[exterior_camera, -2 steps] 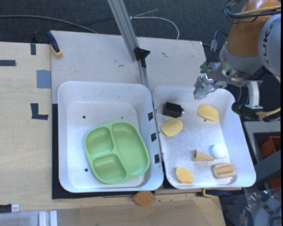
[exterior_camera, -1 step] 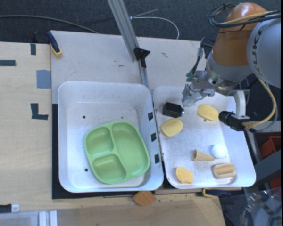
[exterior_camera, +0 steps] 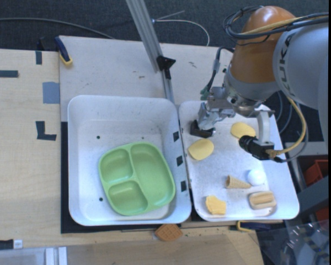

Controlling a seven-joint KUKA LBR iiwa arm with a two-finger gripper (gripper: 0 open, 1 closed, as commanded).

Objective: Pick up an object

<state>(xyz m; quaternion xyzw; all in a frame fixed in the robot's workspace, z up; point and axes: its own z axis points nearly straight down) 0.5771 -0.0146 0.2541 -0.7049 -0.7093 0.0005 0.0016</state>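
Pincer (exterior_camera: 203, 127) low in right bin (exterior_camera: 281, 203), 6 food pcs, 1 green tray (exterior_camera: 136, 178)

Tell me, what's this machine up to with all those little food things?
The arm's gripper is down in the right bin, at its far left corner, beside a yellow toy food piece. Nothing is visibly held yet. A green divided plate lies in the left bin.

The arm (exterior_camera: 303, 54) is smooth grey with a rounded orange band (exterior_camera: 259, 43) above the gripper (exterior_camera: 205, 127). Black and yellow cables (exterior_camera: 298, 126) loop beside the metal gripper.
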